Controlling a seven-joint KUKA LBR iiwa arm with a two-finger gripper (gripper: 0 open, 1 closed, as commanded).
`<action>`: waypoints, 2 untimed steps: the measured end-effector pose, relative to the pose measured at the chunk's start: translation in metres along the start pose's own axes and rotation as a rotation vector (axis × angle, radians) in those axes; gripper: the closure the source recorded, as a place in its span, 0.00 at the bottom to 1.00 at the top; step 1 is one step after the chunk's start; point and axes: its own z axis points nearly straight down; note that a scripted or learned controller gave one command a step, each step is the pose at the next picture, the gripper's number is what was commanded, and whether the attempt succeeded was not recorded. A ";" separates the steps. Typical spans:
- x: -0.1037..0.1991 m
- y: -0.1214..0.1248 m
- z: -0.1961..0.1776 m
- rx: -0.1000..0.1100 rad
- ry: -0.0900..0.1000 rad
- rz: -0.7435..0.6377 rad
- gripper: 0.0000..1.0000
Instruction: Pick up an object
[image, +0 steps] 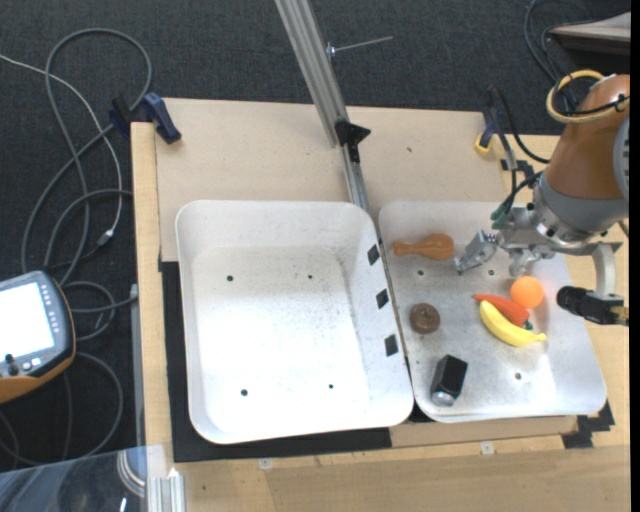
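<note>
The arm's end effector hangs low over the far side of the right bin, its fingers spread apart with nothing between them. Just beside it lie an orange ball, a carrot and a banana, bunched together. A wooden drumstick-shaped piece, a brown disc and a black box rest further left.
</note>
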 end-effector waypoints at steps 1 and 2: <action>-0.010 -0.001 0.055 0.000 0.000 0.002 0.00; -0.009 -0.001 0.078 -0.002 -0.001 0.001 0.00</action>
